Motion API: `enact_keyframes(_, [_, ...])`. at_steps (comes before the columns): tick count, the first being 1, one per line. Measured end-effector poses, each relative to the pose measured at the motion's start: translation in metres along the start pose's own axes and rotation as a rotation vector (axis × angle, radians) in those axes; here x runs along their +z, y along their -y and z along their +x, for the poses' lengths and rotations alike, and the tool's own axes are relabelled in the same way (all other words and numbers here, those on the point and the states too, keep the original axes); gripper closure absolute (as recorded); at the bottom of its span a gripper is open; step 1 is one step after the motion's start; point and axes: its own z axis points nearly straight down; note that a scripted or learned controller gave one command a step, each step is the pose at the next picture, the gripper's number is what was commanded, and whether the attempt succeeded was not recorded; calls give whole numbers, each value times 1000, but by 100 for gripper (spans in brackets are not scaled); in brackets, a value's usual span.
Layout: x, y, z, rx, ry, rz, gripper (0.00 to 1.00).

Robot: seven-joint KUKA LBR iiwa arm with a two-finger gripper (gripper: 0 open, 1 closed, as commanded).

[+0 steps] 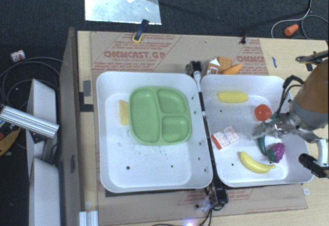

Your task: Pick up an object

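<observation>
Apparently nothing is being lifted yet: the hand is hovering over the purple grapes, at the right bin's four o'clock.

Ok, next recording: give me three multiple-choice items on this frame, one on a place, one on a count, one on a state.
1. Where does the green divided plastic plate lie?
A. in the left white bin
B. in the right white bin
C. on the cardboard behind the bins

2. How many things lie inside the right white bin, leaving out the gripper?
A. three
B. five
C. eight

3. How does the yellow curved toy banana stand to the gripper?
A. hanging from it
B. lying on the bin floor, apart from it
C. pinned under it

Answers: 1 A, the plate fills the middle of the left white bin. 2 B: corn, tomato, carton, grapes, banana. 3 B, bare floor shows between banana and gripper.
</observation>
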Motion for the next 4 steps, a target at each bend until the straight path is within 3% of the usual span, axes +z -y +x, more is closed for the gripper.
enact_keyframes(1, [7, 30, 3, -1, 0, -2, 0])
enact_keyframes(2, [5, -24, 7, -8, 3, -11, 0])
enact_keyframes(3, [-5, -23, 7, -6, 2, -9, 100])
enact_keyframes(4, [-88, 36, 56, -6, -1, -6, 100])
